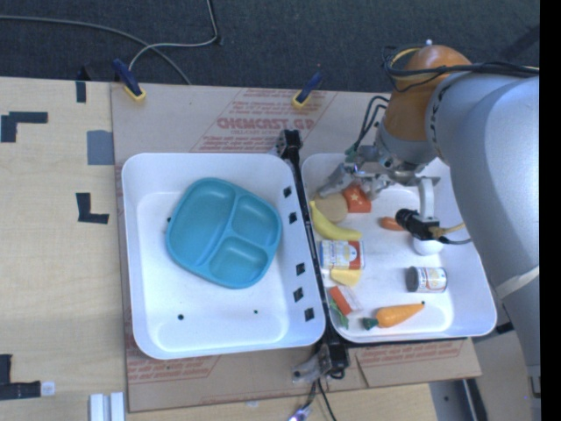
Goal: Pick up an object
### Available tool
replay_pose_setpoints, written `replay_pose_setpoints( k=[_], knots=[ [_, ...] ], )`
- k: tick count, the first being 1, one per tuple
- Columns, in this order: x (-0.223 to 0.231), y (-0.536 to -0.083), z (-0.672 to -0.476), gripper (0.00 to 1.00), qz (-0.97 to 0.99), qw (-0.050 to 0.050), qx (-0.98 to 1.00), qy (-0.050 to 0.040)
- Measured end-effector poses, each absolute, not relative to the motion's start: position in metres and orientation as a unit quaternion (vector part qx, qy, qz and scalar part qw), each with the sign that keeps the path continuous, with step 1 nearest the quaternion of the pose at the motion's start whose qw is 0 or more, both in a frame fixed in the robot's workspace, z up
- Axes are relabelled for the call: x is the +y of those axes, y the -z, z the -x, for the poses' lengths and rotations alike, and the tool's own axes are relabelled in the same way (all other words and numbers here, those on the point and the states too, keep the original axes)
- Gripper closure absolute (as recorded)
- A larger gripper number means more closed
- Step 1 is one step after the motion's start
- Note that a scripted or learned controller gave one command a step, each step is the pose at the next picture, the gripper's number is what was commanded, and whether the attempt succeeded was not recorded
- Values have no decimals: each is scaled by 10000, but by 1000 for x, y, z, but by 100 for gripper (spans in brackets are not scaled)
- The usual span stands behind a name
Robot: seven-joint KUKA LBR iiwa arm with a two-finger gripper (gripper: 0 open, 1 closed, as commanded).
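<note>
- the gripper point(355, 181) hung low over the back part of the right bin point(465, 298), close to the wall shared by the two bins.
- whether the gripper was apart or together, i could not tell from this slanted view; nothing was seen clamped in it.
- a red block point(357, 201) lay on the bin floor just under the gripper, on its near side; if they touched was not clear.
- a tan round piece point(330, 209) lay just beside the red block, on its left, and touched the upper end of a banana point(333, 227).
- below the banana stood a small red and white carton point(340, 254), and a yellow piece point(345, 277) was against its lower edge.
- a carrot point(399, 315) lay near the front wall of the right bin, with a small red and green piece point(340, 302) to its left.
- a small can point(427, 279) lay on its side, well apart from the red block.
- the left bin point(140, 261) held a blue divided plate point(225, 232), turned at an angle.
</note>
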State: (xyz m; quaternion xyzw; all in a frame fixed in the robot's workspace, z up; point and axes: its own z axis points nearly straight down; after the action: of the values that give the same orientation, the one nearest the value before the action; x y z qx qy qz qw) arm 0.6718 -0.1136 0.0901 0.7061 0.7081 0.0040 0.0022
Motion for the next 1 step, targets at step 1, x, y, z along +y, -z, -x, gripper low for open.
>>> replay_pose_setpoints(
  k=[1],
  knots=[
    [-113, -102, -673, 100, -7056, 43, 7085, -50]
  ],
)
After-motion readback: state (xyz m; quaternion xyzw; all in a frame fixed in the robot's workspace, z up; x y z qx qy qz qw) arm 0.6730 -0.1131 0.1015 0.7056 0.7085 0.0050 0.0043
